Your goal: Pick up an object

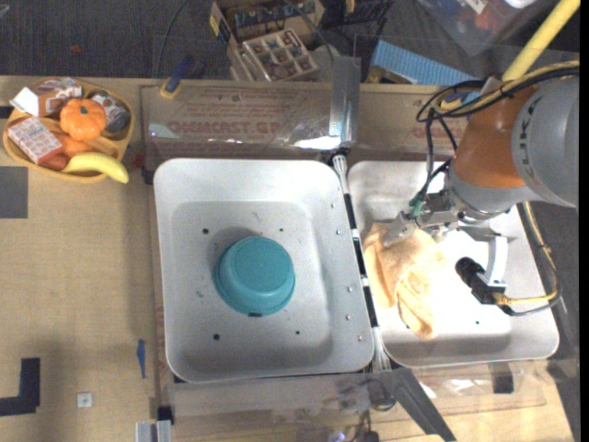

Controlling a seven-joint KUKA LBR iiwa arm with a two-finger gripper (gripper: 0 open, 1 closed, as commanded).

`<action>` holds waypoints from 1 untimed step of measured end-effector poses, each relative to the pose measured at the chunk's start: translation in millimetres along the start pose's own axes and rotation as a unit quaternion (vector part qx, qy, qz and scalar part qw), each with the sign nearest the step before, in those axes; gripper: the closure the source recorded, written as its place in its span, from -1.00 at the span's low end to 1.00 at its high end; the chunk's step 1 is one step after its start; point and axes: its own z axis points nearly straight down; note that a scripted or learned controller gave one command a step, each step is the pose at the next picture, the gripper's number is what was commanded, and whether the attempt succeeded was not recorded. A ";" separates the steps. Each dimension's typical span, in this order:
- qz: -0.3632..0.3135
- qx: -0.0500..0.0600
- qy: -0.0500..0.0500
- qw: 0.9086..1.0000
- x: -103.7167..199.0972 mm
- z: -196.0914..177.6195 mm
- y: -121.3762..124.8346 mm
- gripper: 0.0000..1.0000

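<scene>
Jaws: I see the gripper (416, 223) low over the right bin (532, 337), at its upper left part; whether the jaws are apart or together I cannot tell, as the wrist body and cables cover them.
Hidden at the jaws: the top corner of the tan cloth (407, 273) runs right under the tip, and I cannot make out if it is pinched or just touched.
Cloth: crumpled and pale yellow-tan, lying in the right bin just below and slightly left of the jaws, along that bin's left wall.
Black part: a short dark piece (475, 278) hangs off the wrist, below and right of the jaws, with a yellow cable trailing from it; I cannot tell what it is.
Arm: the grey arm (552, 145) with its orange band is cut off by the right edge, up and right of the jaws.
Teal bowl: the bowl (256, 274) sits upside down in the left bin (184, 187), well left of the jaws.
Fruit dish: the dish (66, 134) on the table (74, 293), far left of the jaws, holds a banana, a small pumpkin and little packets; their print is too small to read.
Writing: reddish letters on the cardboard strip (239, 122) behind the left bin are blurred by glare; I cannot read them.
</scene>
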 end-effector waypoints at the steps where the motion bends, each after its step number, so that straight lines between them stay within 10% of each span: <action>1: 0.023 0.001 0.000 1.000 -37.6 -42.7 3.2 -1.00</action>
